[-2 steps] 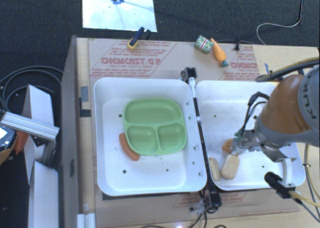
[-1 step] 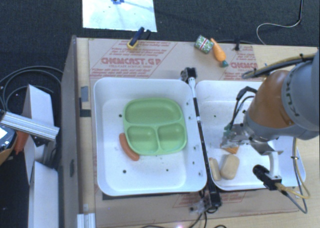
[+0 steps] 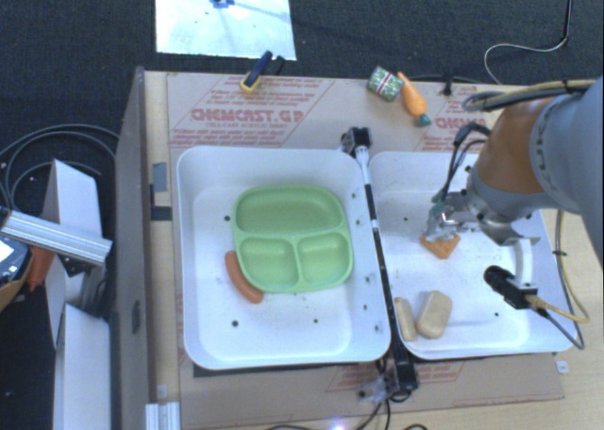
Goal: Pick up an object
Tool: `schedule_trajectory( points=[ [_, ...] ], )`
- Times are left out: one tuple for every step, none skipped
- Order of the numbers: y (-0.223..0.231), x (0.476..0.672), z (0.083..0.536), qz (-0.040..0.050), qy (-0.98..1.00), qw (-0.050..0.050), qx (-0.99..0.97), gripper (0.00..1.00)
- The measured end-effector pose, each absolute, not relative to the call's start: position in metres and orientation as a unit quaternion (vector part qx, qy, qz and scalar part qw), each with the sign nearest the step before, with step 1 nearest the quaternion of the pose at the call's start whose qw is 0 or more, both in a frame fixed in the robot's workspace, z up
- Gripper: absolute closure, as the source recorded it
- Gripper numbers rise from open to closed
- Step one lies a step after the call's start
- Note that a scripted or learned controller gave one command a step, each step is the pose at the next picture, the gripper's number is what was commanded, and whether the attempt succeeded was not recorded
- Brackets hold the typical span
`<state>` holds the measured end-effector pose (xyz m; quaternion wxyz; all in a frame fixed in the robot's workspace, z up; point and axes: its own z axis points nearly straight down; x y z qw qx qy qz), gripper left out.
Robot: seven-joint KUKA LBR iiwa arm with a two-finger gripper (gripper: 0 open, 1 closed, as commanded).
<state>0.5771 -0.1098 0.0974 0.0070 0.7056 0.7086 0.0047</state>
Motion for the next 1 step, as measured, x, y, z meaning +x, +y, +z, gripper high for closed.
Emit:
schedule_trajectory(
  points=[
    [-0.1097,0.5780,0.1082,0.0055,0.710,0.008,0.705,1.00]
  ],
)
